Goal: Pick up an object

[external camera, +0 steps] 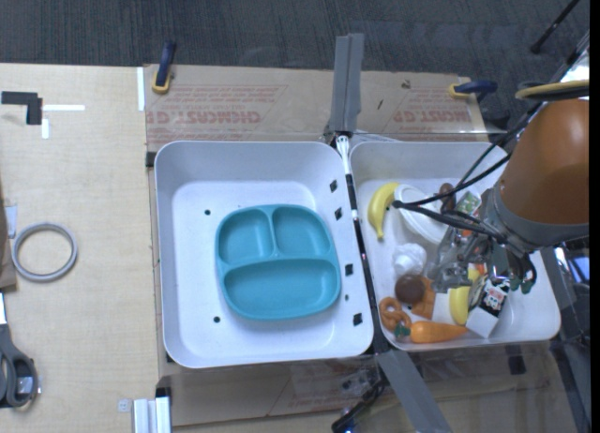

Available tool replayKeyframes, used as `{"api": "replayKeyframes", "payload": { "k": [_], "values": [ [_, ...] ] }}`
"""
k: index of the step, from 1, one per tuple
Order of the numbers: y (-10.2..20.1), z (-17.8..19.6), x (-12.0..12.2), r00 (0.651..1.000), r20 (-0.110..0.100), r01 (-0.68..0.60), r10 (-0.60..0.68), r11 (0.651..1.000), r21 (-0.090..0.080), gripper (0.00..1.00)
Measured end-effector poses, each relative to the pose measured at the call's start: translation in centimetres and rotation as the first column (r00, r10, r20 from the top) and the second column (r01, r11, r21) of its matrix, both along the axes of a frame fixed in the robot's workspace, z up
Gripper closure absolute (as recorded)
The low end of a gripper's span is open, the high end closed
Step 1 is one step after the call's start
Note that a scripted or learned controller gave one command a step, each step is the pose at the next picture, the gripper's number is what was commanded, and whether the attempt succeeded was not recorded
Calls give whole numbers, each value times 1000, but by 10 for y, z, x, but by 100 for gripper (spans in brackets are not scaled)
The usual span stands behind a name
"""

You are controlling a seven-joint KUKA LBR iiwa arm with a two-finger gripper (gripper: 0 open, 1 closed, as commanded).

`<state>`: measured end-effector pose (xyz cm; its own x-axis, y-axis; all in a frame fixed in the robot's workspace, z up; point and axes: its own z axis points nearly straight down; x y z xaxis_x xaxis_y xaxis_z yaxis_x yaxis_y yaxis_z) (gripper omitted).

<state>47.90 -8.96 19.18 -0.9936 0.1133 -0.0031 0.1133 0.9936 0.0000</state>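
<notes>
Beside right bin's left wall: curved yellow banana (379,208).

The light is bright and even, coming from overhead, so shadows are short and soft. The left bin (187,328) is nearly washed out, its white walls glaring, with a faint shadow along its inner rim. The blue plate (278,261) carries a mild sheen on its ridges. The orange band (553,159) of the arm looks soft and out of focus. The dark floor (281,0) at the top stays dim and slightly grainy.
</notes>
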Motion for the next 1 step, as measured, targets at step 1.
{"api": "replayKeyframes", "payload": {
  "k": [1],
  "values": [
    [-68, 23, 0, 999, 0, -36, 36, 999, -1, 100]
  ]
}}
